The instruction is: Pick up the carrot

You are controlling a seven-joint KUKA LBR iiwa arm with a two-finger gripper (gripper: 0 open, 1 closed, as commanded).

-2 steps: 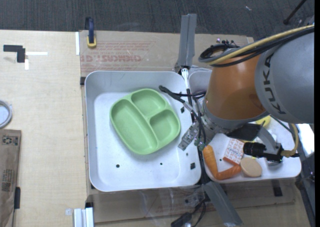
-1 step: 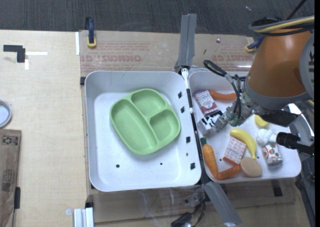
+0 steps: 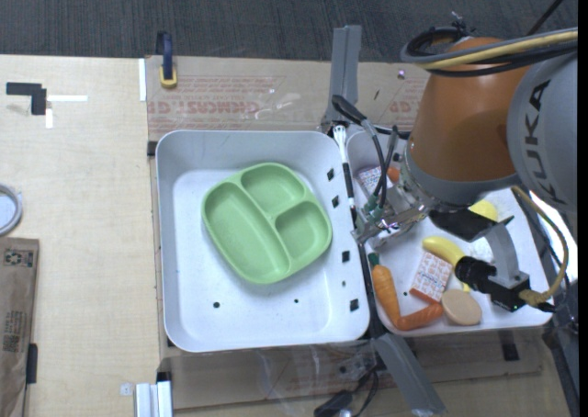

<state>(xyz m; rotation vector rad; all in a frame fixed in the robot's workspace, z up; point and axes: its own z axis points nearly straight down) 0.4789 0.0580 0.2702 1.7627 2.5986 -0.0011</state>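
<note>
The carrot [image 3: 384,289] is orange with a small green top and lies near the front left corner of the right bin [image 3: 533,314], along its left wall. My gripper [image 3: 378,219] hangs just above and behind the carrot's green end, under the orange wrist band [image 3: 459,121]. The gripper's metal parts are tangled with cables from this angle, and nothing shows as held in it.
Beside the carrot lie an orange-red sausage-like piece [image 3: 419,318], a tan round item [image 3: 462,308], a small printed box [image 3: 430,276] and a yellow banana [image 3: 446,248]. The left bin [image 3: 184,314] holds a green divided plate [image 3: 266,220]. The arm covers the right bin's back.
</note>
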